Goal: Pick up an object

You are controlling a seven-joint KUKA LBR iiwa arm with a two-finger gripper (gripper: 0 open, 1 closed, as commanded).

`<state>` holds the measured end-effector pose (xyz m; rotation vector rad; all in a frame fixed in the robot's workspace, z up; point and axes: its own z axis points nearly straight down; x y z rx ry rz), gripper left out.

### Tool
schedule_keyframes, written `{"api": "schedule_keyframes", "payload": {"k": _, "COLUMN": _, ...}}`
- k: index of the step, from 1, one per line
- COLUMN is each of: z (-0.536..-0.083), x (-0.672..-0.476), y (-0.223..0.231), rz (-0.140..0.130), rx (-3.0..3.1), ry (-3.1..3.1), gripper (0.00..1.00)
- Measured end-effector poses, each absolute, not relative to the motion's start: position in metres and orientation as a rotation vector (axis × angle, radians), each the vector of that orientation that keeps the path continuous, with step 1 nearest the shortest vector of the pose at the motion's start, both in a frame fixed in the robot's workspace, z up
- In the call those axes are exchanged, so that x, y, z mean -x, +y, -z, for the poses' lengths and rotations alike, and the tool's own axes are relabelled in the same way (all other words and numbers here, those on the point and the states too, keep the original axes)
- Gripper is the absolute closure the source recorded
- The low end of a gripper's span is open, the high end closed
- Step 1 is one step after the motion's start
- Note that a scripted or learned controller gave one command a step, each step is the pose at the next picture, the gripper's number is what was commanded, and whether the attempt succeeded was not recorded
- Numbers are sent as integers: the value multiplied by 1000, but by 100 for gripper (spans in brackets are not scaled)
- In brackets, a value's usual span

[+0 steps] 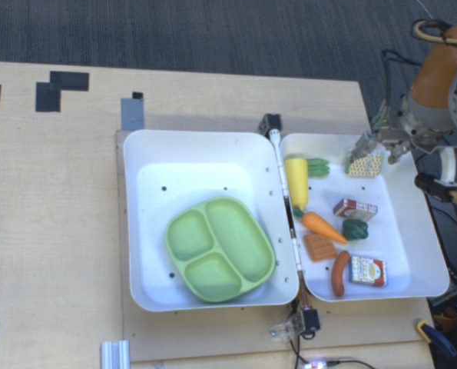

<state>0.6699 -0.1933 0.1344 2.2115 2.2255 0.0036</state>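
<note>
A pale wooden bench [51, 229] stands on dark grey carpet [213, 14], with black marks near its left end. On it two shallow white bins sit side by side, touching along a hinged seam. The left bin [147, 206] holds a green three-compartment tray [220, 248], lying tilted toward the near right corner. The right bin [412, 237] holds the toy food: a yellow corn cob [296, 181] with green husk along the seam wall, an orange carrot [322, 225] below it, a tan cracker-like square [319, 247] just beside the carrot, a red sausage [339, 273] near the front, a small carton with red label [367, 270] touching the sausage's right, a dark green pepper [355, 228] in the middle, and a red-and-white box [355, 207] just above it. The arm [443, 83] comes in from the right. Its gripper [366, 160] is at the bin's far edge, fingers closed on a pale yellow dotted block [365, 164], which hangs between them over the bin's upper right part
</note>
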Motion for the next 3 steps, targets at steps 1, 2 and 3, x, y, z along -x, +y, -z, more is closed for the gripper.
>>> {"api": "schedule_keyframes", "payload": {"k": 1, "z": -91, "x": -598, "y": -204, "rz": -5, "rx": -2214, "ry": 2225, "gripper": 0}}
{"api": "schedule_keyframes", "payload": {"k": 2, "z": -86, "x": -534, "y": -181, "rz": -5, "rx": -2217, "ry": 2220, "gripper": 0}}
{"api": "schedule_keyframes", "payload": {"k": 3, "z": -98, "x": -536, "y": -181, "rz": -10, "rx": -2212, "ry": 2217, "gripper": 100}}
